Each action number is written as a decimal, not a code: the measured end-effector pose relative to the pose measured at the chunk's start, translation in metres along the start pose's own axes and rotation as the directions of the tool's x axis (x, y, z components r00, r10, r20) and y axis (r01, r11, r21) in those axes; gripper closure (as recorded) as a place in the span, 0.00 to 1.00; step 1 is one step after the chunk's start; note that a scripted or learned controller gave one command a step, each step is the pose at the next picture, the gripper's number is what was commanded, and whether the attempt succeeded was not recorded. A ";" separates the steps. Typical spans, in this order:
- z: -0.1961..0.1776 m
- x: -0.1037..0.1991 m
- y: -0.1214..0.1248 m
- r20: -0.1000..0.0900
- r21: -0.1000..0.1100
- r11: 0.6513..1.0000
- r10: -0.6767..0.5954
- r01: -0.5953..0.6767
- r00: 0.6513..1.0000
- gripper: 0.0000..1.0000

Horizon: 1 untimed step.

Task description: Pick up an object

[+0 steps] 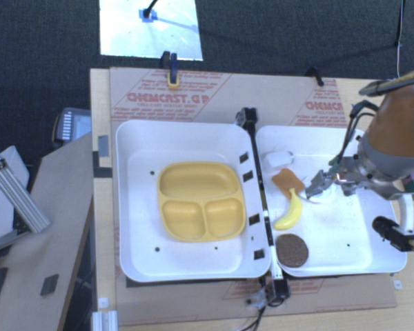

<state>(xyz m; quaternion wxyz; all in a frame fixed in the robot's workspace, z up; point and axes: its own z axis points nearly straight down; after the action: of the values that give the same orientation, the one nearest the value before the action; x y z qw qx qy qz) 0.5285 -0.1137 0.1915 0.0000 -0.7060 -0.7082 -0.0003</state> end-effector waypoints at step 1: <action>0.047 0.003 -0.009 -0.001 0.003 1.000 0.002 -0.002 1.000 0.00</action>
<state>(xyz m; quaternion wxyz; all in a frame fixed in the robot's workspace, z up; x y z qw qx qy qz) 0.5198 -0.1111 0.1448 0.0013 -0.7068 -0.7074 0.0004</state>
